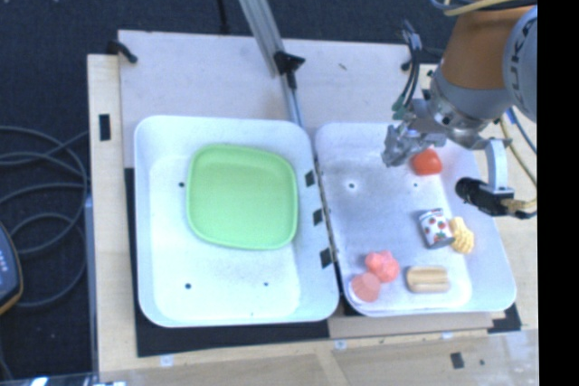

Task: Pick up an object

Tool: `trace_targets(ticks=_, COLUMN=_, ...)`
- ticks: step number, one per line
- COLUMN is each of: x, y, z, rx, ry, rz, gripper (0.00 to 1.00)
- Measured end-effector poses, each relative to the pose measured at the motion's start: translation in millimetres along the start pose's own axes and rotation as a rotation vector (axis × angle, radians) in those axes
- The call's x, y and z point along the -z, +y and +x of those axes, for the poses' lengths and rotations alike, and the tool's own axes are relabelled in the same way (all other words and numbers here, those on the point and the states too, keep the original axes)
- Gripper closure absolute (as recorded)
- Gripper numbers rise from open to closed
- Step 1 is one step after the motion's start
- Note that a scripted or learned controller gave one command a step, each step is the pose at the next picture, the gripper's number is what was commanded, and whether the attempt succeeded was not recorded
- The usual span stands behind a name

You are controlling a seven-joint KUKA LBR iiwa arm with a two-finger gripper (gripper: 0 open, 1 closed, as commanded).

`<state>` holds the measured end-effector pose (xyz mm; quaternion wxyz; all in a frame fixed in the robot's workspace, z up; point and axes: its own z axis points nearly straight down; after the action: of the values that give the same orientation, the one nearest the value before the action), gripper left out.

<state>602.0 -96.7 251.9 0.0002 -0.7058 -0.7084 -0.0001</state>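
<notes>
The end effector (398,149), finger state indeterminable, hangs in the right bin (362,203) with the red ball (426,163) just beside it, toward the arm's side.

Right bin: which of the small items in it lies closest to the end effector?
The red-orange ball, just right of the end effector near the bin's far end. The other small items all cluster toward the bin's near end.
</notes>
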Motion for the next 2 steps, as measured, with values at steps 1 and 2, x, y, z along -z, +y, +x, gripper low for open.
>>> trace_targets(ticks=1, x=2.0, y=12.8, z=58.2, rx=0.001, ry=0.001, rz=-0.001, gripper=1.0)
trace_targets(ticks=2, x=-10.5, y=33.4, z=111.2, rx=0.0, ry=0.0, rz=0.0, gripper=1.0)
